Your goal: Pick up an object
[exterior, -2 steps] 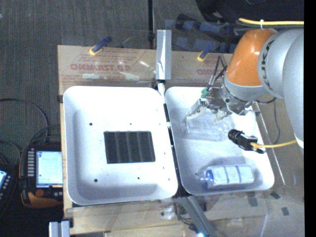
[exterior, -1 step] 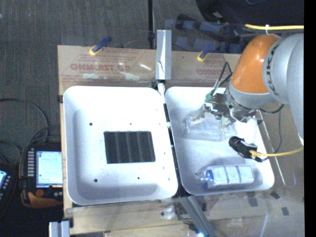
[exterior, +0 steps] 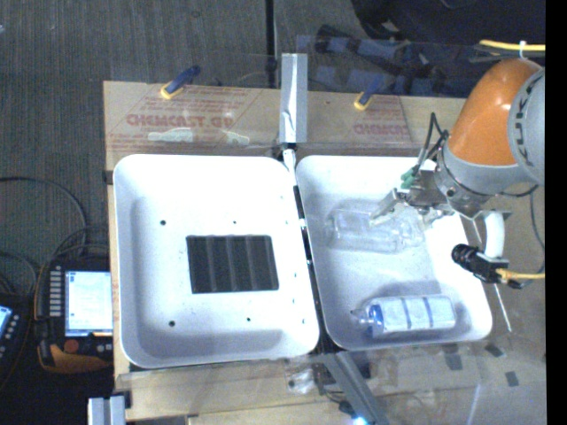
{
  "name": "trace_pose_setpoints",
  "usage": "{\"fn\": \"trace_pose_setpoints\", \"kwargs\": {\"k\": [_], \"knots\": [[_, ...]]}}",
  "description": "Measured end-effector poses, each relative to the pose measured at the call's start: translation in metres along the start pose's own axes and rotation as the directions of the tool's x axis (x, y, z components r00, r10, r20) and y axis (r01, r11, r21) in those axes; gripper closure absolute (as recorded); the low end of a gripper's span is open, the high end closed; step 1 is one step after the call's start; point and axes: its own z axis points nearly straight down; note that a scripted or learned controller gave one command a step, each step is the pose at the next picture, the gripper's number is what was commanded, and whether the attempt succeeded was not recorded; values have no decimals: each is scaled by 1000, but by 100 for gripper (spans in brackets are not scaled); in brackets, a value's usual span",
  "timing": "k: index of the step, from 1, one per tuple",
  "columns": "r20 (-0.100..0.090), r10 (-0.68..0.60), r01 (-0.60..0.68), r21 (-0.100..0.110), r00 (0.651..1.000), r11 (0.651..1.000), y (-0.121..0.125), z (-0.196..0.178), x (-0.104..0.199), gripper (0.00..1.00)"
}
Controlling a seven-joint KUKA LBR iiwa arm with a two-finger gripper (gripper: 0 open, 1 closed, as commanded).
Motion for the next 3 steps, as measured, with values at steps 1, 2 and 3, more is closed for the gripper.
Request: {"fn": "trace_pose_setpoints", "kwargs": {"k": [1,2,3], "knots": [[-1,175,-175,0,985,985,-15,-19,-40,0],[-1,249,-249,1,969,969,3,-23,-72,0],[0,480,-480,3,878,878,-42,-45,-82,0]]}}
